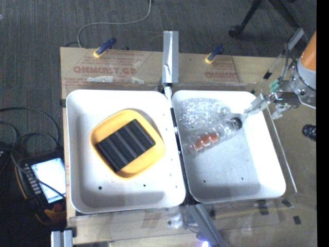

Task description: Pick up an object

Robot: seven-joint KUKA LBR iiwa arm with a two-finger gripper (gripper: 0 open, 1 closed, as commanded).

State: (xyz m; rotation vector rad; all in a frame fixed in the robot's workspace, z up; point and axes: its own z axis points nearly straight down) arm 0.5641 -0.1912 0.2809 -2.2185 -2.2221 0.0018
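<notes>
We are hovering our end effector (pixel 255 106) over the far right corner of the right bin (pixel 257 181), beside the clear plastic bottle (pixel 208 125) lying there. We cannot tell its state, and nothing is visibly gripped.

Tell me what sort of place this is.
Most likely a robotics lab's bin-picking test bench. Two shallow white bins, the left bin and the right bin, sit on a board held by clamps, loose cables trail over carpet, and an office chair base stands behind.
</notes>
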